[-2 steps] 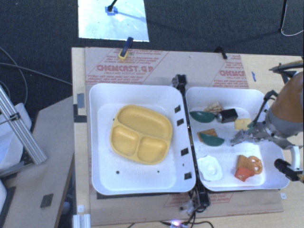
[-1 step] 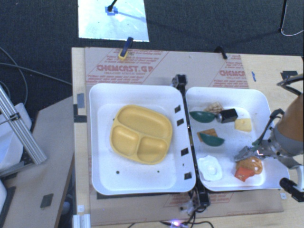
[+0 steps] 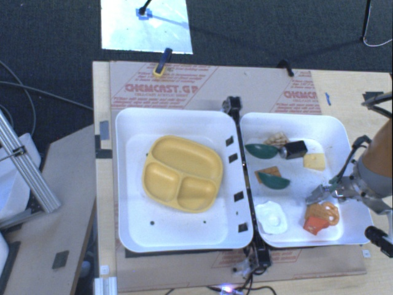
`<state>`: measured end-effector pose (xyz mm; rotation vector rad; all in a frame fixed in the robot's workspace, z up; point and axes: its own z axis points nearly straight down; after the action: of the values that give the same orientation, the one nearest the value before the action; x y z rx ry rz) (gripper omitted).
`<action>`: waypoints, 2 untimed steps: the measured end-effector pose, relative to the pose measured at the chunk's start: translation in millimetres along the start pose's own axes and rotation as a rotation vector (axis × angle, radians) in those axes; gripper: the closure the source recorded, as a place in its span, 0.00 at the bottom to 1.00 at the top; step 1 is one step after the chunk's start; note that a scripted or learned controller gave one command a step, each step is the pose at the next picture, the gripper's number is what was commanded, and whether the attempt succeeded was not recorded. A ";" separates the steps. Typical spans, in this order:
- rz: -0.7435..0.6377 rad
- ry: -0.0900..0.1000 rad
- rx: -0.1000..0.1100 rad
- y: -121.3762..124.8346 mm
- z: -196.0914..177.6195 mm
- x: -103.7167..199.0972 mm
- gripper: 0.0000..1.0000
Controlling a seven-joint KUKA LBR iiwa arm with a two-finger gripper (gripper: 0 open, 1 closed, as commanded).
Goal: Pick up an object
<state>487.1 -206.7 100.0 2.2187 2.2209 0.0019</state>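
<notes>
My pincer hovers at twelve o'clock above the pretzel, grip unclear; next I descend

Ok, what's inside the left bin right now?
The left bin holds one yellow divided tray, with three compartments showing no contents. Whatever bin floor lies under the tray is covered.

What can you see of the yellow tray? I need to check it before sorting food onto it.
The yellow tray is a rounded, matte, plastic-looking dish with three compartments: one long one across the far side and two smaller ones nearer the camera. It lies flat and slightly turned on the floor of the left bin, with nothing in it and nothing else touching it.
</notes>
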 end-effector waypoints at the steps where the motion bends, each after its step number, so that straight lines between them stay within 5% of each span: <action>1: -0.007 -0.002 -0.005 75.4 15.7 1.1 0.00; 2: 0.004 0.003 0.008 -4.6 16.3 -0.3 0.00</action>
<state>482.5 -207.0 83.8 2.2282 2.2219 -0.0036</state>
